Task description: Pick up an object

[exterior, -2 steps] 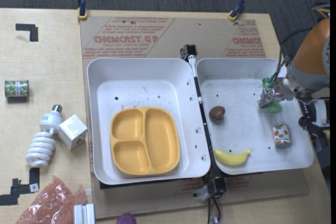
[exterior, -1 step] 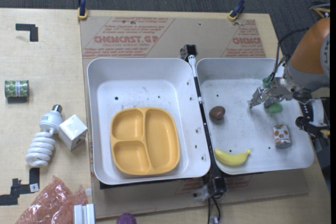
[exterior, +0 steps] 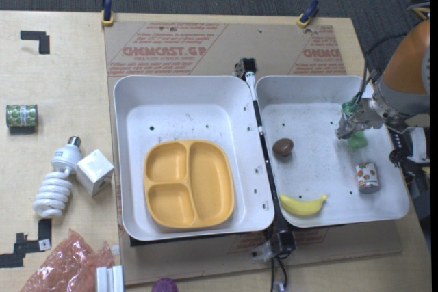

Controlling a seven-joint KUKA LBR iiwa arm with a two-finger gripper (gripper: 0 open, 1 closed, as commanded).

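My gripper (exterior: 350,125) hangs low over the right bin (exterior: 321,106), close to its right wall. A small green object (exterior: 358,141) lies right under and beside it, partly hidden by it. I cannot tell whether they touch. A brown round object (exterior: 282,146) sits at the bin's left side. Along the front edge lies a yellow banana (exterior: 302,204). A small can with orange spots (exterior: 367,177) stands at the right, in front of the gripper.
The left bin (exterior: 137,106) holds a yellow divided plate (exterior: 189,183). On the bench to the left are a white spiral bulb (exterior: 55,184), a white cube (exterior: 95,171), a green can (exterior: 21,117) and a pink mesh bag (exterior: 65,263).
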